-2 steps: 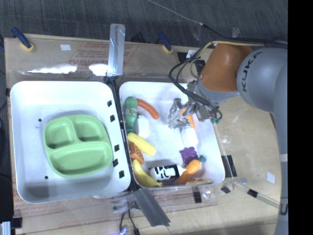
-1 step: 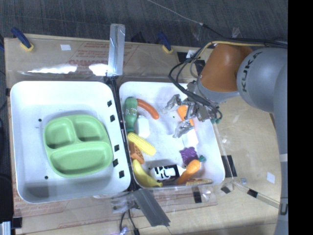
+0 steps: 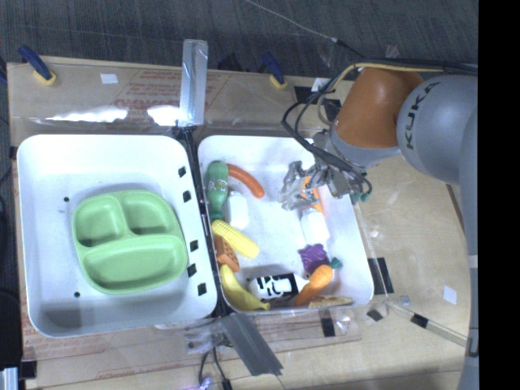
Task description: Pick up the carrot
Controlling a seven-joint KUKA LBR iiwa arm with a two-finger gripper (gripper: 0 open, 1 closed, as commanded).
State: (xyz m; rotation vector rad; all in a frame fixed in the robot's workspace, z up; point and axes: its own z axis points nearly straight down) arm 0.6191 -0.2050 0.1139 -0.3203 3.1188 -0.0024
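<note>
The carrot (image 3: 317,281), orange with a green top, lies slanted in the right bin's (image 3: 268,146) front right corner, next to a purple bunch of grapes (image 3: 313,257). My gripper (image 3: 303,187) hangs low over the back right part of this bin, above a white bottle (image 3: 314,227). It is well behind the carrot and apart from it. A small orange patch shows at the gripper's tip; what it belongs to is unclear.
The right bin also holds a green cucumber (image 3: 216,184), an orange-red sausage (image 3: 246,180), a corn cob (image 3: 235,236), a banana (image 3: 240,293) and a black-and-white item (image 3: 275,284). The left bin (image 3: 41,218) holds a green divided plate (image 3: 128,240).
</note>
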